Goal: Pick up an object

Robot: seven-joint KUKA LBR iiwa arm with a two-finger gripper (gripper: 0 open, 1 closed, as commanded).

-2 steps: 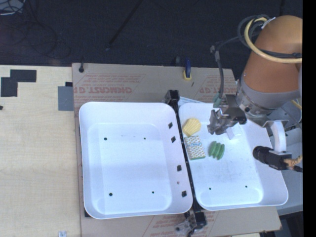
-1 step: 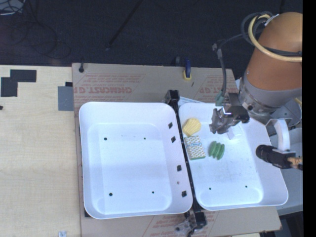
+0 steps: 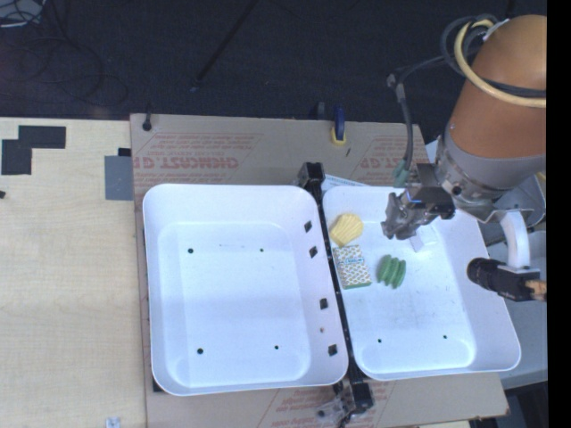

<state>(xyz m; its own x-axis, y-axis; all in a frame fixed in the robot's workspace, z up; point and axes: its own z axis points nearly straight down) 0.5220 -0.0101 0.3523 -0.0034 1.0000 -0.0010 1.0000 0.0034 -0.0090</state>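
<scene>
While the bench (image 3: 62,266) spreads pale and wood-toned across the left of the camera view, a brown cardboard sheet (image 3: 232,150) printed with red lettering lies on it and carries two shallow white bins side by side, their inner rims touching along a line of black clips. Of the two, the left bin (image 3: 169,328) shows only small dark holes in its floor. Next to it, the right bin (image 3: 446,328) holds three small objects near its inner wall. Reaching in from the right, the grey arm (image 3: 491,163) comes down at a slant, its large orange band (image 3: 504,87) filling the upper right corner, with black and yellowish cables looping around it. From the wrist, the dark end effector (image 3: 403,226) points down and to the left, hanging over the upper middle of the right bin; whether its fingers are open or closed cannot be told, and nothing can be seen between them. Just beside the inner wall lies a patterned rectangular pad (image 3: 351,266) in white and green, like a sponge or small packet. Above it, nearly touching, sits a yellow ridged piece (image 3: 346,229). To the right of the pad, just below the end effector and apart from it, rests a small green object (image 3: 391,271) made of two rounded lobes side by side.
</scene>
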